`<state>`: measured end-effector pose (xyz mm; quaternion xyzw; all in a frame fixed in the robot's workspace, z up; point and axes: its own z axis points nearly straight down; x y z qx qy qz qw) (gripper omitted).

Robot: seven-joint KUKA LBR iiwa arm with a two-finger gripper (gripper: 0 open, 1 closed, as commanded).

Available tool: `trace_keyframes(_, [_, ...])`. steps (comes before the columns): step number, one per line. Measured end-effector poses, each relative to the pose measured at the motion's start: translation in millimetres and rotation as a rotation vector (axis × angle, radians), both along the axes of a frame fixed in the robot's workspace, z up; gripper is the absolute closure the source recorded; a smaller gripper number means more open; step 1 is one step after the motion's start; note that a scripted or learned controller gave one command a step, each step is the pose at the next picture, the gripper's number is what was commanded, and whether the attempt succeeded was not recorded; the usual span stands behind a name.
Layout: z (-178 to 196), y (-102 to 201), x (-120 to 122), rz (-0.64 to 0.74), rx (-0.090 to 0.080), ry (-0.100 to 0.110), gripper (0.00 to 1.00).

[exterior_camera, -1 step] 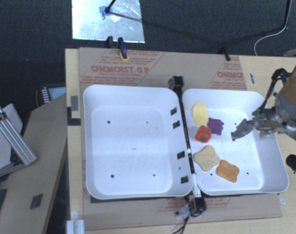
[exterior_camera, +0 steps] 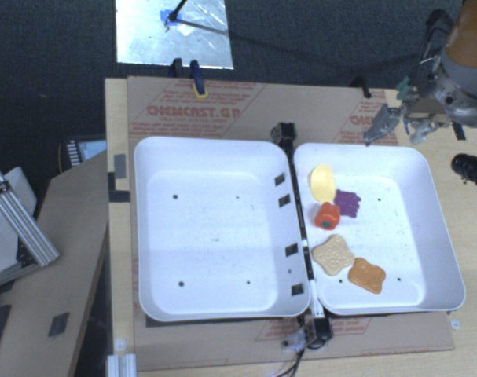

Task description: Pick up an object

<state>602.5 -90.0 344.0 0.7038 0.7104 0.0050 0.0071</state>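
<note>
The right bin (exterior_camera: 427, 210) holds several small items near its left side: a pale yellow oval piece (exterior_camera: 322, 183), a purple piece (exterior_camera: 347, 202), an orange-red piece (exterior_camera: 327, 215), a beige waffle-like piece (exterior_camera: 333, 254) and an orange-brown toast-like piece (exterior_camera: 367, 275). My gripper (exterior_camera: 397, 126) hangs above the far edge of the right bin, up and to the right of the items, with its fingers spread and nothing between them.
The left bin (exterior_camera: 214, 226) lies beside the right one, with a black hinge strip (exterior_camera: 297, 234) between them. Cardboard (exterior_camera: 222, 108) lies under both bins. A shiny metal sheet (exterior_camera: 174, 22) rests on the dark floor beyond the bench.
</note>
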Motion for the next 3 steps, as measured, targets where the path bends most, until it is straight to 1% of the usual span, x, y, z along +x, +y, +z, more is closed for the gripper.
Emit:
trace_keyframes(1, [-11.2,60.1,69.4,0.002,0.003,0.010,0.00])
trace_keyframes(2, [109.9,56.1,32.5,-0.004,0.002,0.000,0.00])
trace_keyframes(3, [198.2,-3.1,12.3,-0.013,-0.001,0.003,0.00])
